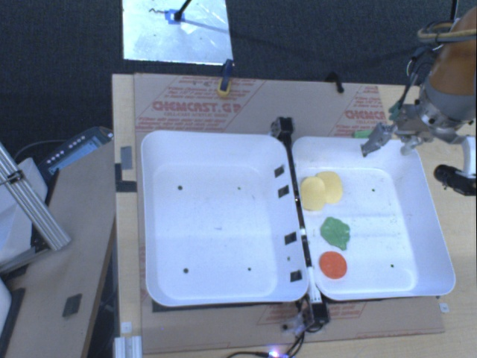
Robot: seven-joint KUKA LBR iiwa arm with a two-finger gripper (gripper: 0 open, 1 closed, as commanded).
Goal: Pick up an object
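I have the arm [453, 66] coming in from the right, its jaws [390, 143] hanging over the far edge of the right bin [428, 222]. The two fingers [372, 142] stand spread apart with nothing between them, tips pointing down toward the bin's back rim. A small green bit [363, 133] lies on the cardboard [298, 99] just behind that rim, close to the near finger.

In the right bin I see three pieces, all toward its left wall. The yellow piece [320, 190] sits nearest the back, the green piece [335, 232] just in front of it, and the orange disc [332, 265] in front of that, near the bin's front. The three lie apart from each other and well clear of the jaws.

The left bin [160, 162] sits beside the right one on the counter [89, 222], joined along a black strip [292, 207]
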